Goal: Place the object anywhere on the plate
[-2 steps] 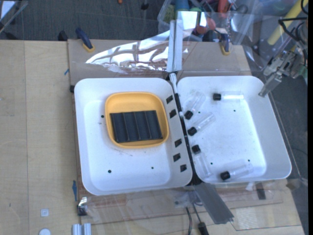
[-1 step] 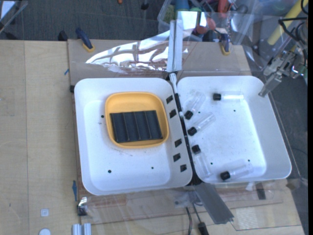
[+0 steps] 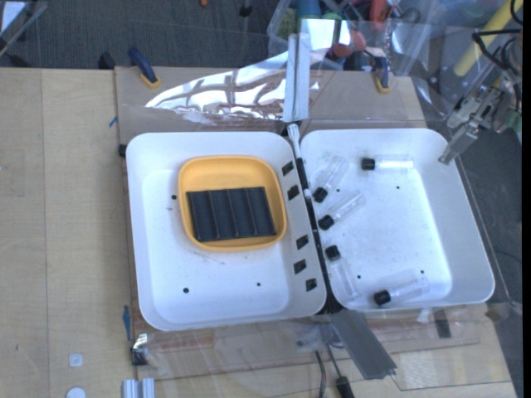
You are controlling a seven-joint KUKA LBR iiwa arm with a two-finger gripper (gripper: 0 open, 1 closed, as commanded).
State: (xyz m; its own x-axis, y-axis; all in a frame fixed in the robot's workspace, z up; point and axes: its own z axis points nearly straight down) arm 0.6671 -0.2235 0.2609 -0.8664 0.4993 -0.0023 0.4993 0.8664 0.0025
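One claw, metal, hanging just off the far right corner of the right bin, outside the rim and above the bench. Spread or pressed together: cannot tell, too small and seen edge-on. Nothing seen pinched in it.

Nearest to the claw, just inside that bin's far wall: clear tube with black cap, lying flat, cap end pointing away from the claw.

Further from the claw, towards the divider between the bins: two more capped tubes, second tube and third tube, both lying at a slant, caps at the divider side, close together but apart.

Well apart from the claw, along the near wall of the same bin: fourth tube, flat, cap at its divider end. Possibly a fifth near the divider; too faint to confirm.

Beyond the divider, row of small black tabs down the edge of the left bin.

Farthest from the claw, mid left bin: yellow plate, squarish, rounded corners. Lying on it, inside the rim: black ribbed slab, flat, roughly centred, ribs running front to back.
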